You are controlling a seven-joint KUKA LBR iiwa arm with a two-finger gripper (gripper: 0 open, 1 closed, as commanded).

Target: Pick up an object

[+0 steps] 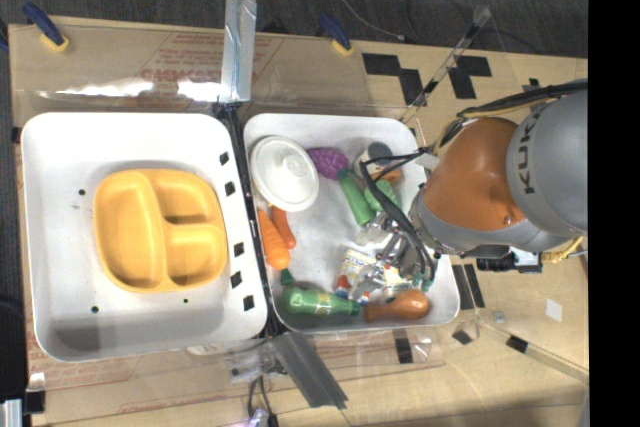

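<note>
While I monitor via the overhead cam, the grey-and-orange arm (520,180) reaches in from the right w/ its two-finger gripper (392,260) low inside the right white bin (300,127), over the crumpled multicolour wrapper (362,277). Jaw state: I cannot tell; cables and clutter mask it.

Right bin contents:
- round white lid (284,171), top-left
- purple grape bunch (328,160), just beside the lid
- green cylinder (357,199), mid-bin
- orange carrot (274,233), along the left wall
- green bottle (318,302), at the bottom edge
- brown sausage-shaped piece (400,306), touching the bottle's right end

Left white bin (40,215) holds a yellow compartment tray (160,227).
</note>
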